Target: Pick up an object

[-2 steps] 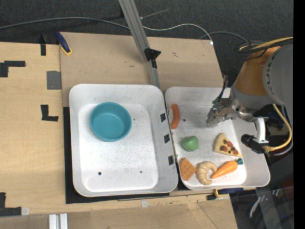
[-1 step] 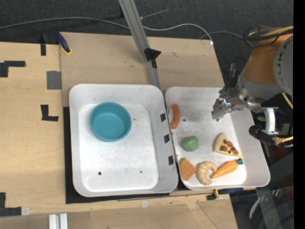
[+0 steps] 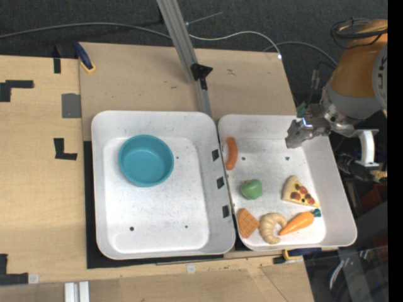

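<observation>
**Toy food waiting while the gripper is hanging over the right bin's far edge**

Nearest the camera, along the right bin's (image 3: 337,231) lower rim, a croissant (image 3: 271,226) is lying with a waffle (image 3: 247,222) touching it at 9 o'clock and a carrot (image 3: 297,222) leaning against it at 3 o'clock. Just beyond the carrot, at 12 o'clock from it, a pizza slice (image 3: 298,192) is resting near the right wall. A green pepper (image 3: 252,189) is sitting alone near the bin's middle, and a sausage (image 3: 230,153) is lying lengthwise beside the left wall, at about 11 o'clock from the pepper. In the left bin (image 3: 104,187) a blue bowl (image 3: 146,160) is standing upright.

The gripper (image 3: 297,134) is hovering at the right bin's 1 o'clock corner, well apart from every piece. Nothing is showing between its fingers, and whether they are spread or closed cannot be told from this angle.

No object is being lifted yet, so the step in hand is looking like the approach. Doing it well probably means choosing a piece standing clear of its neighbours: the pepper is offering room on all sides, while the croissant cluster is risking a pinch on two things at once. Travelling toward 7 o'clock, centring over the pepper and then descending straight should be keeping it from being nudged away.
</observation>
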Available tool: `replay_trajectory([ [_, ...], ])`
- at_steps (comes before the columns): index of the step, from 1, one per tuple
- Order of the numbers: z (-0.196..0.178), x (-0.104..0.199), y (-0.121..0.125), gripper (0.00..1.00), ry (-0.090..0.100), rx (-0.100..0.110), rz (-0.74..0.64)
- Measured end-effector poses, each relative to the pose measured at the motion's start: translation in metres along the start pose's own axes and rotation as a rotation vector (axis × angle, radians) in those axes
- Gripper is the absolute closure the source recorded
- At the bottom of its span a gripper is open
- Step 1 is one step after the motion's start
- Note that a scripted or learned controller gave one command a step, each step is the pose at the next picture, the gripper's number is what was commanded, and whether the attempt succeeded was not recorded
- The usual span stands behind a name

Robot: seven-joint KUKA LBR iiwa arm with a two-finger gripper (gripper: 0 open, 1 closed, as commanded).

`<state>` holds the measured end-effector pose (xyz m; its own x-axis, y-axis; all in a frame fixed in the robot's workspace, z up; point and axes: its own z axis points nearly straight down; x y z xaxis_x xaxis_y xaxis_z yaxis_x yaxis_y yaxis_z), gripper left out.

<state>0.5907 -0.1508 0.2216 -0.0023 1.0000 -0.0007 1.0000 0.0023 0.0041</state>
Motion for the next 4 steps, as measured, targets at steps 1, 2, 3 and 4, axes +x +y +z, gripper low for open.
replay_trajectory([
  [1,-0.034,0.0,0.001,1.0,0.0,0.003,0.001],
  [2,-0.022,0.059,0.019,1.0,0.002,0.006,-0.005],
  [3,-0.027,0.116,0.026,1.0,0.002,0.005,-0.005],
  [4,-0.022,0.172,0.046,1.0,0.002,0.005,-0.005],
])
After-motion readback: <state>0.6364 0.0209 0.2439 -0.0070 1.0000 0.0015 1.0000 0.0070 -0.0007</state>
